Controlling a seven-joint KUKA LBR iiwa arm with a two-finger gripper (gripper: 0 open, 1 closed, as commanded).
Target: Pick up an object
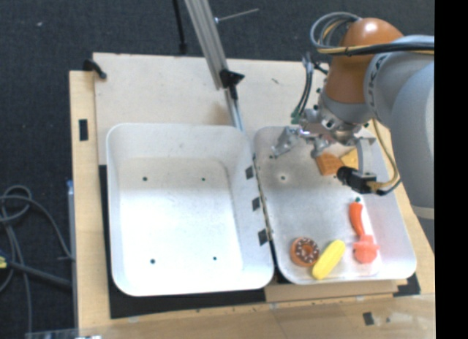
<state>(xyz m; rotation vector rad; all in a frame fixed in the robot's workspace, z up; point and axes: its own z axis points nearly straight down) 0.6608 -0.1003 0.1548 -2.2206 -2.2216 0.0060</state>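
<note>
My gripper [284, 145] hangs over the far left corner of the right bin [307, 199], pointing left from the orange-banded wrist. Just right of it, a tan wedge-shaped object [330, 162] lies partly hidden under the wrist. Along the right bin's near edge lie a brown ring-shaped donut [303, 251], a yellow corn-like piece [328, 258] and an orange carrot-shaped toy [360, 232]. None of these three touches the gripper.
The left bin [179, 206] sits beside the right one, and a row of black clips [257, 202] lies between them. A slanted metal pole [212, 38] rises behind the bins. The arm's grey body [409, 111] overhangs the right bin's far right side.
</note>
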